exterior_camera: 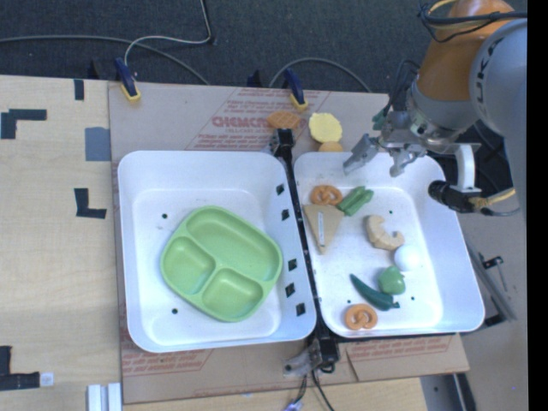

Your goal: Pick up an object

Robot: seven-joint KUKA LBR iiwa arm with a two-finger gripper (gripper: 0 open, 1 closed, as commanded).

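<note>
gripper (382, 157) hovering over back rim of right bin (452, 255), fingers spread, gripping nothing. looks like approach step, no pick yet. green pod (354, 199) lying just in front of gripper inside bin, pretzel (325, 195) touching pod's left end. next move probably calling for dropping down over pod, then pinching without snagging pretzel.

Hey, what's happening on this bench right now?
A grey robot arm with an orange band reaches in from the right, its gripper open with nothing between the fingers, above the far edge of the right white bin. That bin holds small toy foods, among them a green pea pod nearest the gripper and a brown pretzel. The left white bin holds a light green divided plate. Nothing is picked up yet.
</note>
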